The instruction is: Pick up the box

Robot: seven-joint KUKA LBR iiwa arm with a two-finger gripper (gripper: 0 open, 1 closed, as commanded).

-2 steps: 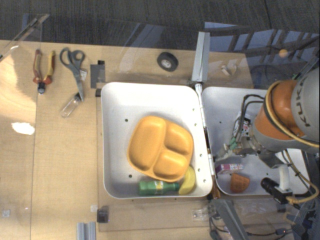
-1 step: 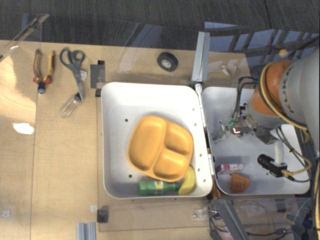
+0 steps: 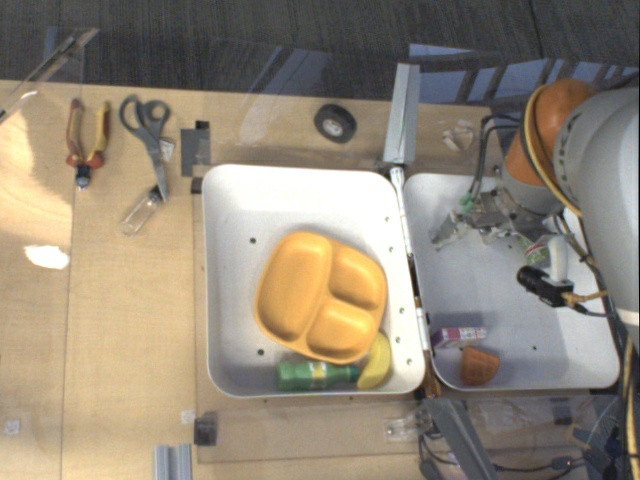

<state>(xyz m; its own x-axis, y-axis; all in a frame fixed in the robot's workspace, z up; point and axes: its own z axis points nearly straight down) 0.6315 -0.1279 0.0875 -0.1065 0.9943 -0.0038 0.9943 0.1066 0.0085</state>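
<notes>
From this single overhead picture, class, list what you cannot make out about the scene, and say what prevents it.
- Pincer: too small and cluttered by cables to tell whether it is open or shut.
- Box in the right bin: small and blurred; its print is unreadable.
- Green bottle and yellow fruit: partly hidden under the yellow tray.
- Arm: cut off by the right edge.

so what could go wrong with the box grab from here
1. The small box lies flat against the right bin's near-left wall, so the claw may hit the wall and have little room to close around it.
2. An orange lump sits right beside the box and could get nudged or grabbed instead.
3. The claw hangs near the bin's far side, so it has a way to travel.
</notes>
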